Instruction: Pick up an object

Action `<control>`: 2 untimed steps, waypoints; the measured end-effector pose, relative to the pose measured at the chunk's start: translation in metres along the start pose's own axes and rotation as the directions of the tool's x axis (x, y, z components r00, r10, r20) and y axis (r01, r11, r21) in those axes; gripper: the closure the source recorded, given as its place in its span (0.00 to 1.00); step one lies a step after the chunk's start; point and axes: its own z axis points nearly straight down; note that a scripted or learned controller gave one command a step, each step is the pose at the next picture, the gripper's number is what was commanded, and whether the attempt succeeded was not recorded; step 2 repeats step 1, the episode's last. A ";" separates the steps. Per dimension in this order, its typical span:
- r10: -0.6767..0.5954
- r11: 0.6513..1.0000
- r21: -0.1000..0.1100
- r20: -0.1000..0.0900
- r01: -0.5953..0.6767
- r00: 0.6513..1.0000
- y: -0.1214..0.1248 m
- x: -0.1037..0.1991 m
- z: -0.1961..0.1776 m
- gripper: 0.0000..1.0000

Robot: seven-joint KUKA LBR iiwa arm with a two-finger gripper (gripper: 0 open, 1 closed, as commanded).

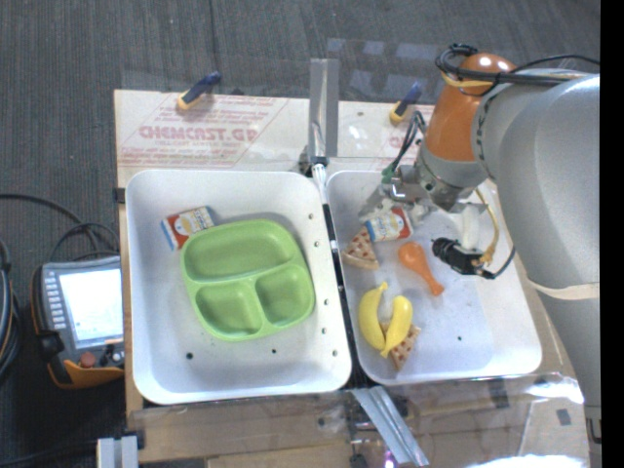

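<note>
Over right bin — pincer just beside carton.

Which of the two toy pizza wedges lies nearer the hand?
The wedge against the left wall of the right bin, near the hand; the other wedge sits partly under the bananas.

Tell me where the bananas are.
In the camera view, the bananas lie in the right bin, toward its front, just below the orange toy.

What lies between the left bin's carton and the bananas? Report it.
The green divided tray, then the bins' adjoining walls, per the camera view.
</note>
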 end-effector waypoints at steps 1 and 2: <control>-0.011 1.000 0.010 -0.008 0.011 1.000 0.013 0.029 -0.096 1.00; -0.011 1.000 0.010 -0.008 0.011 1.000 0.013 0.029 -0.096 1.00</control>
